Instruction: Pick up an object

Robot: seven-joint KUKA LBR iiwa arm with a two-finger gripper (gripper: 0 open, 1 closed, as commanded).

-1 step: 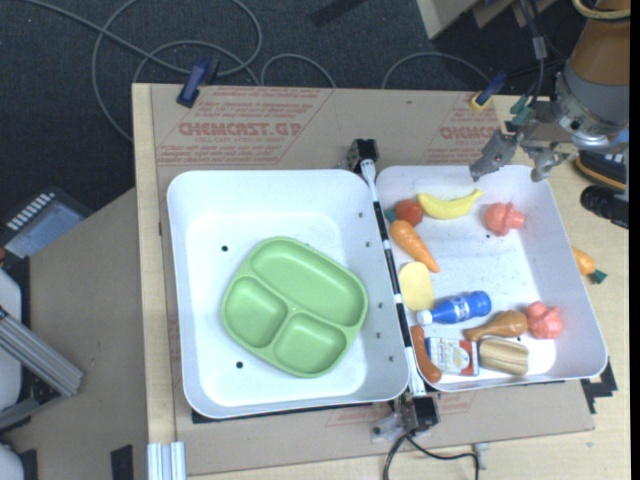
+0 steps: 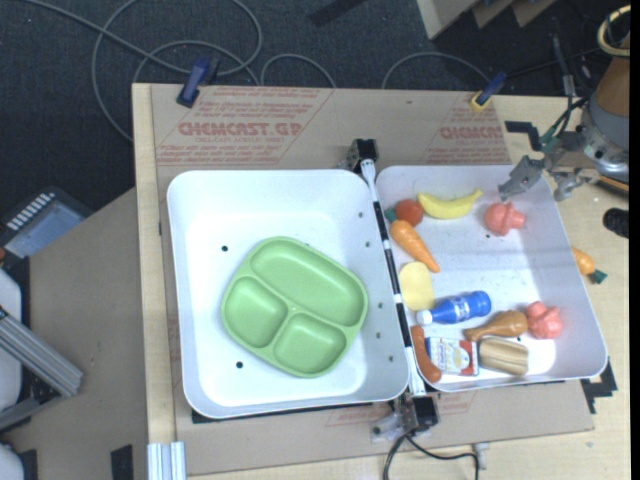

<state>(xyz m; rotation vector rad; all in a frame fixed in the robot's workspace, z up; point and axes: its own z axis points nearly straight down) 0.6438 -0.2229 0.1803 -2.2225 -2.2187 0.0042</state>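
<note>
My gripper (image 2: 543, 180) hangs over the far right corner of the right bin (image 2: 575, 298), with its fingers (image 2: 520, 177) spread open and nothing between them. Just below the left finger lies a pink toy (image 2: 503, 218). The same bin holds a banana (image 2: 448, 204), a red tomato (image 2: 407, 211), a carrot (image 2: 413, 245), a yellow lemon (image 2: 416, 286), a blue bottle (image 2: 458, 308), a drumstick (image 2: 497, 325), a second pink piece (image 2: 543, 318), a bread roll (image 2: 503, 356) and a sachet (image 2: 450, 355).
In the left bin (image 2: 200, 218) lies a green divided plate (image 2: 292, 306). A small orange piece (image 2: 585, 263) sits on the right bin's outer rim. Clamps (image 2: 488, 92) and cables lie at the bench's far edge.
</note>
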